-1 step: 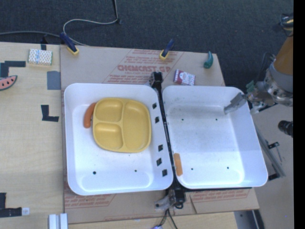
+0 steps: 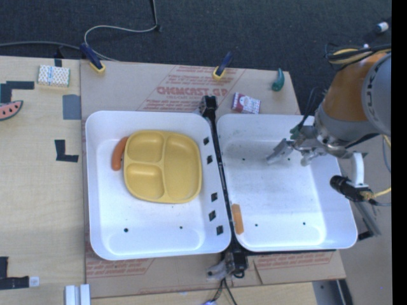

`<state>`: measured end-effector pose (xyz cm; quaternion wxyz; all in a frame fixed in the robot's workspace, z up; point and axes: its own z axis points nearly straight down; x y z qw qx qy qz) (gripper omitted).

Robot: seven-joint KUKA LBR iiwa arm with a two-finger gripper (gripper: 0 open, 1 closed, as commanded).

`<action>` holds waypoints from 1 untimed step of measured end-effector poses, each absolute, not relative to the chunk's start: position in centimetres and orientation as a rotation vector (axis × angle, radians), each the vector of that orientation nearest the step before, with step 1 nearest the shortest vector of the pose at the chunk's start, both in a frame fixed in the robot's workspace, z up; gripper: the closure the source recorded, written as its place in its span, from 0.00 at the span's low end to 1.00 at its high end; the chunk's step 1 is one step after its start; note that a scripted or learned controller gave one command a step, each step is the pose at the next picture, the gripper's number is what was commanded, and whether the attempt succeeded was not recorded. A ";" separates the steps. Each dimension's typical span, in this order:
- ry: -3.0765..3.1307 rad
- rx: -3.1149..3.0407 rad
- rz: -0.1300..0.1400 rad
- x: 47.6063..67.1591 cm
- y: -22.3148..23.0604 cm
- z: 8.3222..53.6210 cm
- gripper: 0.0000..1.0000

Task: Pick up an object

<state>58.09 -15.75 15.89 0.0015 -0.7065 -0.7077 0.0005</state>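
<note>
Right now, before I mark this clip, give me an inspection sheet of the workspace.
Surface: cardboard sheet on a wooden bench, bearing left bin and right bin.
Job's things: yellow divided plate in the left bin, orange sausage touching its left edge; small orange piece at the right bin's left wall.
Clutter: small red packet, clamps on the cardboard's far edge, sponge.
Grippers: gripper open over the right bin, holding nothing.
Cables: black cable across the floor.
Surroundings: dark carpet.
</note>
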 end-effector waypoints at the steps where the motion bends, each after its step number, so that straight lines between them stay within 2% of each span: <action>1: -2.226 -2.220 -0.003 65.1 -12.6 8.6 0.00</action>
